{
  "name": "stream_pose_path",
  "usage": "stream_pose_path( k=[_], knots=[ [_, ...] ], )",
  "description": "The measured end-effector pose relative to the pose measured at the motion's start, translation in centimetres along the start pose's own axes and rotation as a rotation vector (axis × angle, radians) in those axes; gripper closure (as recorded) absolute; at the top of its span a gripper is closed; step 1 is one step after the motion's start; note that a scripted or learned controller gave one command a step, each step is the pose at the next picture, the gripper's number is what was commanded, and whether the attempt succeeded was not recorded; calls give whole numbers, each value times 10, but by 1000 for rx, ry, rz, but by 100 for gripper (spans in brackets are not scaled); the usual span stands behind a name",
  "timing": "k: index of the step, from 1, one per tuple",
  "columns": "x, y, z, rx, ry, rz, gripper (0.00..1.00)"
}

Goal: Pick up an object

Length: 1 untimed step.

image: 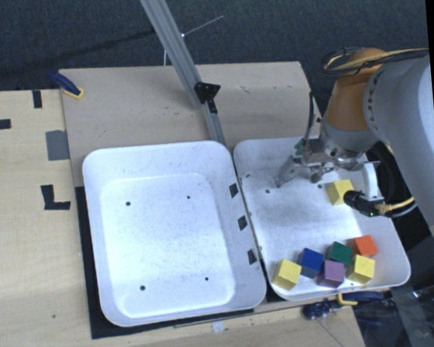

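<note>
The small coloured cubes (327, 263) clustered along the right white bin's (281, 216) near rim, so my pincer (286, 175), spread and holding nothing, hung over bare floor farther back.

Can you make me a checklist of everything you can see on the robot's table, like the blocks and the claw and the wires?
Surface: wooden bench with two white bins, left bin and right bin, side by side.
Job's things: in the right bin, a yellow block alone near the arm; along the near edge a cluster of yellow block, blue block, purple block, green block, orange block and another yellow block.
Clutter: nothing seen in the bins.
Claw: claw low over the right bin's far part, nothing between its fingers.
Cables: yellow-and-black cable beside the wrist.
Surroundings: slanted metal pole; black tape marks on the left.
</note>
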<state>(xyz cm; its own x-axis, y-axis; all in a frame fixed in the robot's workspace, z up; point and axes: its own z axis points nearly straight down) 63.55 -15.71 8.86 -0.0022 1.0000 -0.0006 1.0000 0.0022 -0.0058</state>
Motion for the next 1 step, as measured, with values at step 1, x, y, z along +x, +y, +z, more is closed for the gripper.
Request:
stream_pose_path(
  k=[1],
  knots=[
    [0,1,-13,-3,0,-1,100]
  ],
)
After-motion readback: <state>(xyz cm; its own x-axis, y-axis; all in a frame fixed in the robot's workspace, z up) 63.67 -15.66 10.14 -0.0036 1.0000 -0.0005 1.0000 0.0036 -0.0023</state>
